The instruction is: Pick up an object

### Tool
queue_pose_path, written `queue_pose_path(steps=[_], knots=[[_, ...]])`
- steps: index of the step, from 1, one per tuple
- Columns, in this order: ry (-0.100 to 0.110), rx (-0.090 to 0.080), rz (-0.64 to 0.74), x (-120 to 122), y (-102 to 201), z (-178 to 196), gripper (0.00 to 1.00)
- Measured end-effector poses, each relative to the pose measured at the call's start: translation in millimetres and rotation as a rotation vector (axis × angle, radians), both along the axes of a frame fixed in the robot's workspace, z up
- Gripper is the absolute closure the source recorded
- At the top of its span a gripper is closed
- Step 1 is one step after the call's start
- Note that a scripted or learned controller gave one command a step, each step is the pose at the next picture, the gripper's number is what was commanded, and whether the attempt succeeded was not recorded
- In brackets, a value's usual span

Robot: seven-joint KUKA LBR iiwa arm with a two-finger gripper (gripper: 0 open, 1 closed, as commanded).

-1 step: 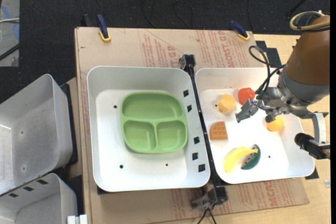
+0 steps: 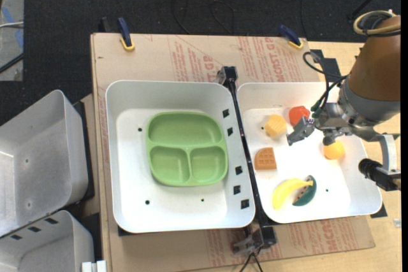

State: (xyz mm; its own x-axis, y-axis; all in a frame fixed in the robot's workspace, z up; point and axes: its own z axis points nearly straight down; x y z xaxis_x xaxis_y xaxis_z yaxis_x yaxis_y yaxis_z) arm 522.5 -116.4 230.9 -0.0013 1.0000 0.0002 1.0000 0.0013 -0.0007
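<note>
My gripper (image 2: pixel 315 132) hangs over the right bin (image 2: pixel 357 204), open, with one dark finger (image 2: pixel 298 132) pointing left and nothing between the fingers. A red piece (image 2: pixel 298 114) lies just up and left of it. A yellow-orange ball (image 2: pixel 333 150) sits just below its right side. Farther left rests a yellow block (image 2: pixel 275 125), with a brown waffle piece (image 2: pixel 266 158) below it. A banana (image 2: pixel 288 192) and a dark teal piece (image 2: pixel 307 194) lie together near the bin's front.
The left bin (image 2: pixel 121 137) holds a green divided plate (image 2: pixel 188 148). A black divider (image 2: pixel 239 137) separates the two bins. Grey tubs (image 2: pixel 38 162) stand off the bench at the left. Cables hang around the arm's wrist (image 2: pixel 376 83).
</note>
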Motion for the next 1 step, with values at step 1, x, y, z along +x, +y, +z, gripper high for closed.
queue_pose_path(steps=[1], knots=[[0.003, 0.0, -0.004, 3.3, -6.7, -46.4, 0.0]])
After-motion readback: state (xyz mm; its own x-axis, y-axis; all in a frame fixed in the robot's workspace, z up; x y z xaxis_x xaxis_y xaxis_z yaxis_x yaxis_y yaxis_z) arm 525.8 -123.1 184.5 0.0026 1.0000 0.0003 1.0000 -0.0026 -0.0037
